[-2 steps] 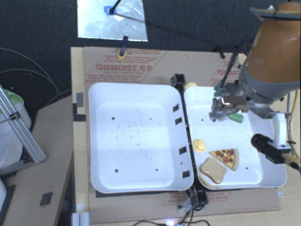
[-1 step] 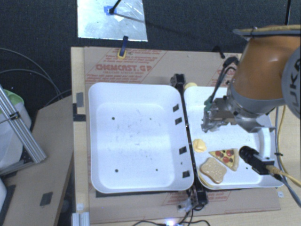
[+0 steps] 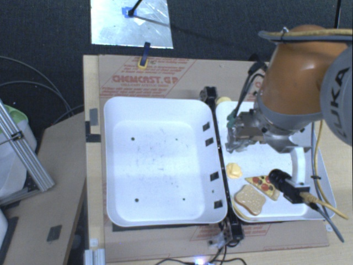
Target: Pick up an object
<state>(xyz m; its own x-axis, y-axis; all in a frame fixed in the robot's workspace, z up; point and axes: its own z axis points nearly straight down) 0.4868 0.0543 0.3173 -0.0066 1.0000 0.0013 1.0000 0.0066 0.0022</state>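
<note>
Hidden: the bulky grey-and-orange arm [image 3: 298,70] covers most of the right shallow white plastic bin [image 3: 251,162], so the floor under it is unseen. The pincer [image 3: 236,139] hangs over this bin by its left wall. Spread or pressed together: cannot tell, the metal parts blur.

Just nearer than the pincer lies a small yellow lump [image 3: 234,170]. Further toward the camera lie a triangular toy pizza slice [image 3: 263,185] and a tan toast-shaped slice [image 3: 251,200].

Beyond the pincer, at the far rim, is a pale yellow rounded piece [image 3: 223,100], partly cut off.

Left of the pincer is a second shallow white bin [image 3: 116,115].
</note>
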